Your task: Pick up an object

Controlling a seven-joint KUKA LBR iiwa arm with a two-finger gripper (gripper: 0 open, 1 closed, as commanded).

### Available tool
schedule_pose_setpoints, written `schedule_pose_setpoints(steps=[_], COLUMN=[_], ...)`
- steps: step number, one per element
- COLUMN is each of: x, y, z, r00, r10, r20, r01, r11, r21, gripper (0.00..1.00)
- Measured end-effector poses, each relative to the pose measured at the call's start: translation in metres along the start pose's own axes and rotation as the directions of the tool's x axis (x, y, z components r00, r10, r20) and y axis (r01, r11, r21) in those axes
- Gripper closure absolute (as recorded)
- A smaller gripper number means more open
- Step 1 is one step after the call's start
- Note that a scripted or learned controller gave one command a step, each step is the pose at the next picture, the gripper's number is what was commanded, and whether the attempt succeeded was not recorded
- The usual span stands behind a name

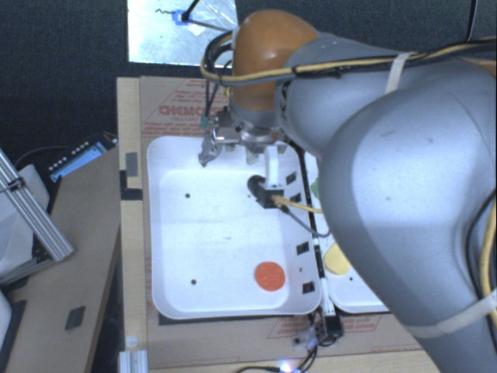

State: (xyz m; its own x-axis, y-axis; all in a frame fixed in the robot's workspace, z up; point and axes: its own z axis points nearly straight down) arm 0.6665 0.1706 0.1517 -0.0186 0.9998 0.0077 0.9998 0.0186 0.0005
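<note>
An orange round disc (pixel 270 276) lies flat near the front right corner of the left bin (pixel 167 231). In the right bin, a yellow object (pixel 338 261) pokes out from under the arm, and a sliver of something green (pixel 315 185) shows farther back. My gripper (pixel 229 157) hangs over the back edge of the left bin, far behind the orange disc. Its fingers (pixel 206 156) stand apart and open, with nothing between them. The grey arm hides most of the right bin.
A black part with a yellow cable (pixel 264 193) hangs from the wrist over the left bin. An aluminium frame (pixel 31 216) and a blue-striped device (pixel 78 158) sit to the left. A foil sheet (pixel 182 18) lies behind the bins.
</note>
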Motion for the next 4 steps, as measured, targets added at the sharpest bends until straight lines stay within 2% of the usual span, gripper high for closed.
schedule_pose_setpoints(steps=[1,2,3,4], x=[-0.012,-0.016,0.057,0.048], y=[0.003,-0.052,-0.065,-0.034], z=[-0.013,-0.083,-0.029,-0.162], r00=[1.0,1.0,1.0,1.0], r10=[0.013,0.018,0.008,0.013], r20=[0.006,0.005,0.006,0.003], r01=[-0.013,-0.018,-0.008,-0.013], r11=[1.0,1.0,1.0,1.0], r21=[-0.003,-0.002,0.005,-0.015], gripper=[1.0,1.0,1.0,1.0])
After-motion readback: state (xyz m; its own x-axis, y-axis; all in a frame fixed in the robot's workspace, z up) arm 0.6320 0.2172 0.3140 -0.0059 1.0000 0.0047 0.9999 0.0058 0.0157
